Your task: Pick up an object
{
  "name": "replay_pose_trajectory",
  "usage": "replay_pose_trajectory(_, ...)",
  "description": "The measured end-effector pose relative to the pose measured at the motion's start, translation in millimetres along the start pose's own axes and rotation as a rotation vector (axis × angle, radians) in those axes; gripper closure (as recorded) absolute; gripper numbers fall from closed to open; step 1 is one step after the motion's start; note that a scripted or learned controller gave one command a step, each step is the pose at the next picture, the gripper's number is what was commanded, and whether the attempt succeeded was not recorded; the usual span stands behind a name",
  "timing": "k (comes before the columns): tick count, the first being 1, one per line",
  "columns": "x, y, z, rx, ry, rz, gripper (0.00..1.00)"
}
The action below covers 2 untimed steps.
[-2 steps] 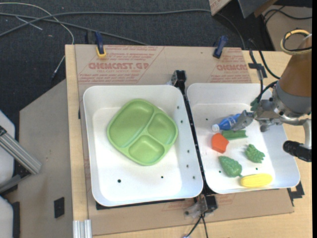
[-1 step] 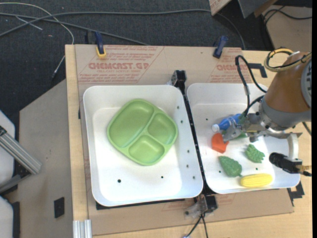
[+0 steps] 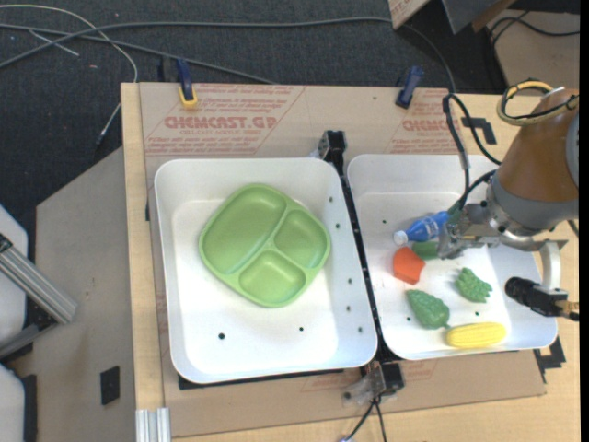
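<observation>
Yellow corn cob (image 3: 476, 335) lies nearest, at the near edge of the right bin (image 3: 386, 191). Just left of it a dark green veg piece (image 3: 428, 308), further right a lighter green leafy piece (image 3: 473, 284). An orange-red block (image 3: 408, 265) sits w/ the green piece just beyond its near-right side. Blue bottle w/ white cap (image 3: 421, 229) lies on its side just beyond the block, cap pointing left, w/ something green tucked under it.

Gripper (image 3: 453, 243) is down in the right bin, right at the bottle's right end; whether it's gaping or closed, or gripping anything: can't tell, wrist hides it. Arm (image 3: 538, 173) comes in from the right.

Left bin (image 3: 184, 339) holds a green 3-compartment plate (image 3: 265, 244), roughly centred.

Bench board (image 3: 147, 155) has red print along the far edge: "CHEMCAST GP", repeated on the right side, partly covered. Blue clamps (image 3: 187, 88) pin the far edge.
</observation>
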<state>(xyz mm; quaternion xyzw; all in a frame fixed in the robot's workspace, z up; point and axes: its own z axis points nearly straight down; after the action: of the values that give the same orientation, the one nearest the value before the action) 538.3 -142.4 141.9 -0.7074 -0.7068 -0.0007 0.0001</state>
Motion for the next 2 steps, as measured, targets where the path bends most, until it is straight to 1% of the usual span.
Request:
replay_pose_trajectory(1,4,-1,-64,-0.006,-0.003,-0.002,1.0)
replay_pose_trajectory(2,-1,-2,-109,-0.006,-0.003,-0.002,1.0)
